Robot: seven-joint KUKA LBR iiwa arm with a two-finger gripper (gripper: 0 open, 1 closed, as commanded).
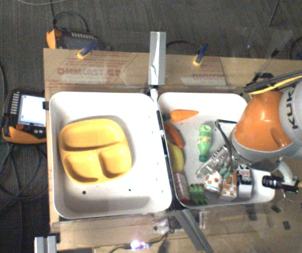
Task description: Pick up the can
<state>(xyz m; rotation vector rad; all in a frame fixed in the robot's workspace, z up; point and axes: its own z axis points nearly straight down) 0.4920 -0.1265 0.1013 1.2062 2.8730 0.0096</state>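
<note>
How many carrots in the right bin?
2. One carrot lies near the bin's far edge; a second carrot lies along the left wall, just below it. The arm may hide more.

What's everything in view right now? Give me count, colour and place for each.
bins: two, white, side by side on the bench
tray: one, yellow, three compartments, left bin
carrot: one, orange, top of right bin
bottle: one, green, middle of right bin
yellow fruit: one, right bin's left wall
green block: one, right bin's front edge
small cartons: a cluster, white and orange, right bin's front, under the wrist
arm: one, grey with orange band, over right bin
gripper: one, metallic, low among the cartons
</note>
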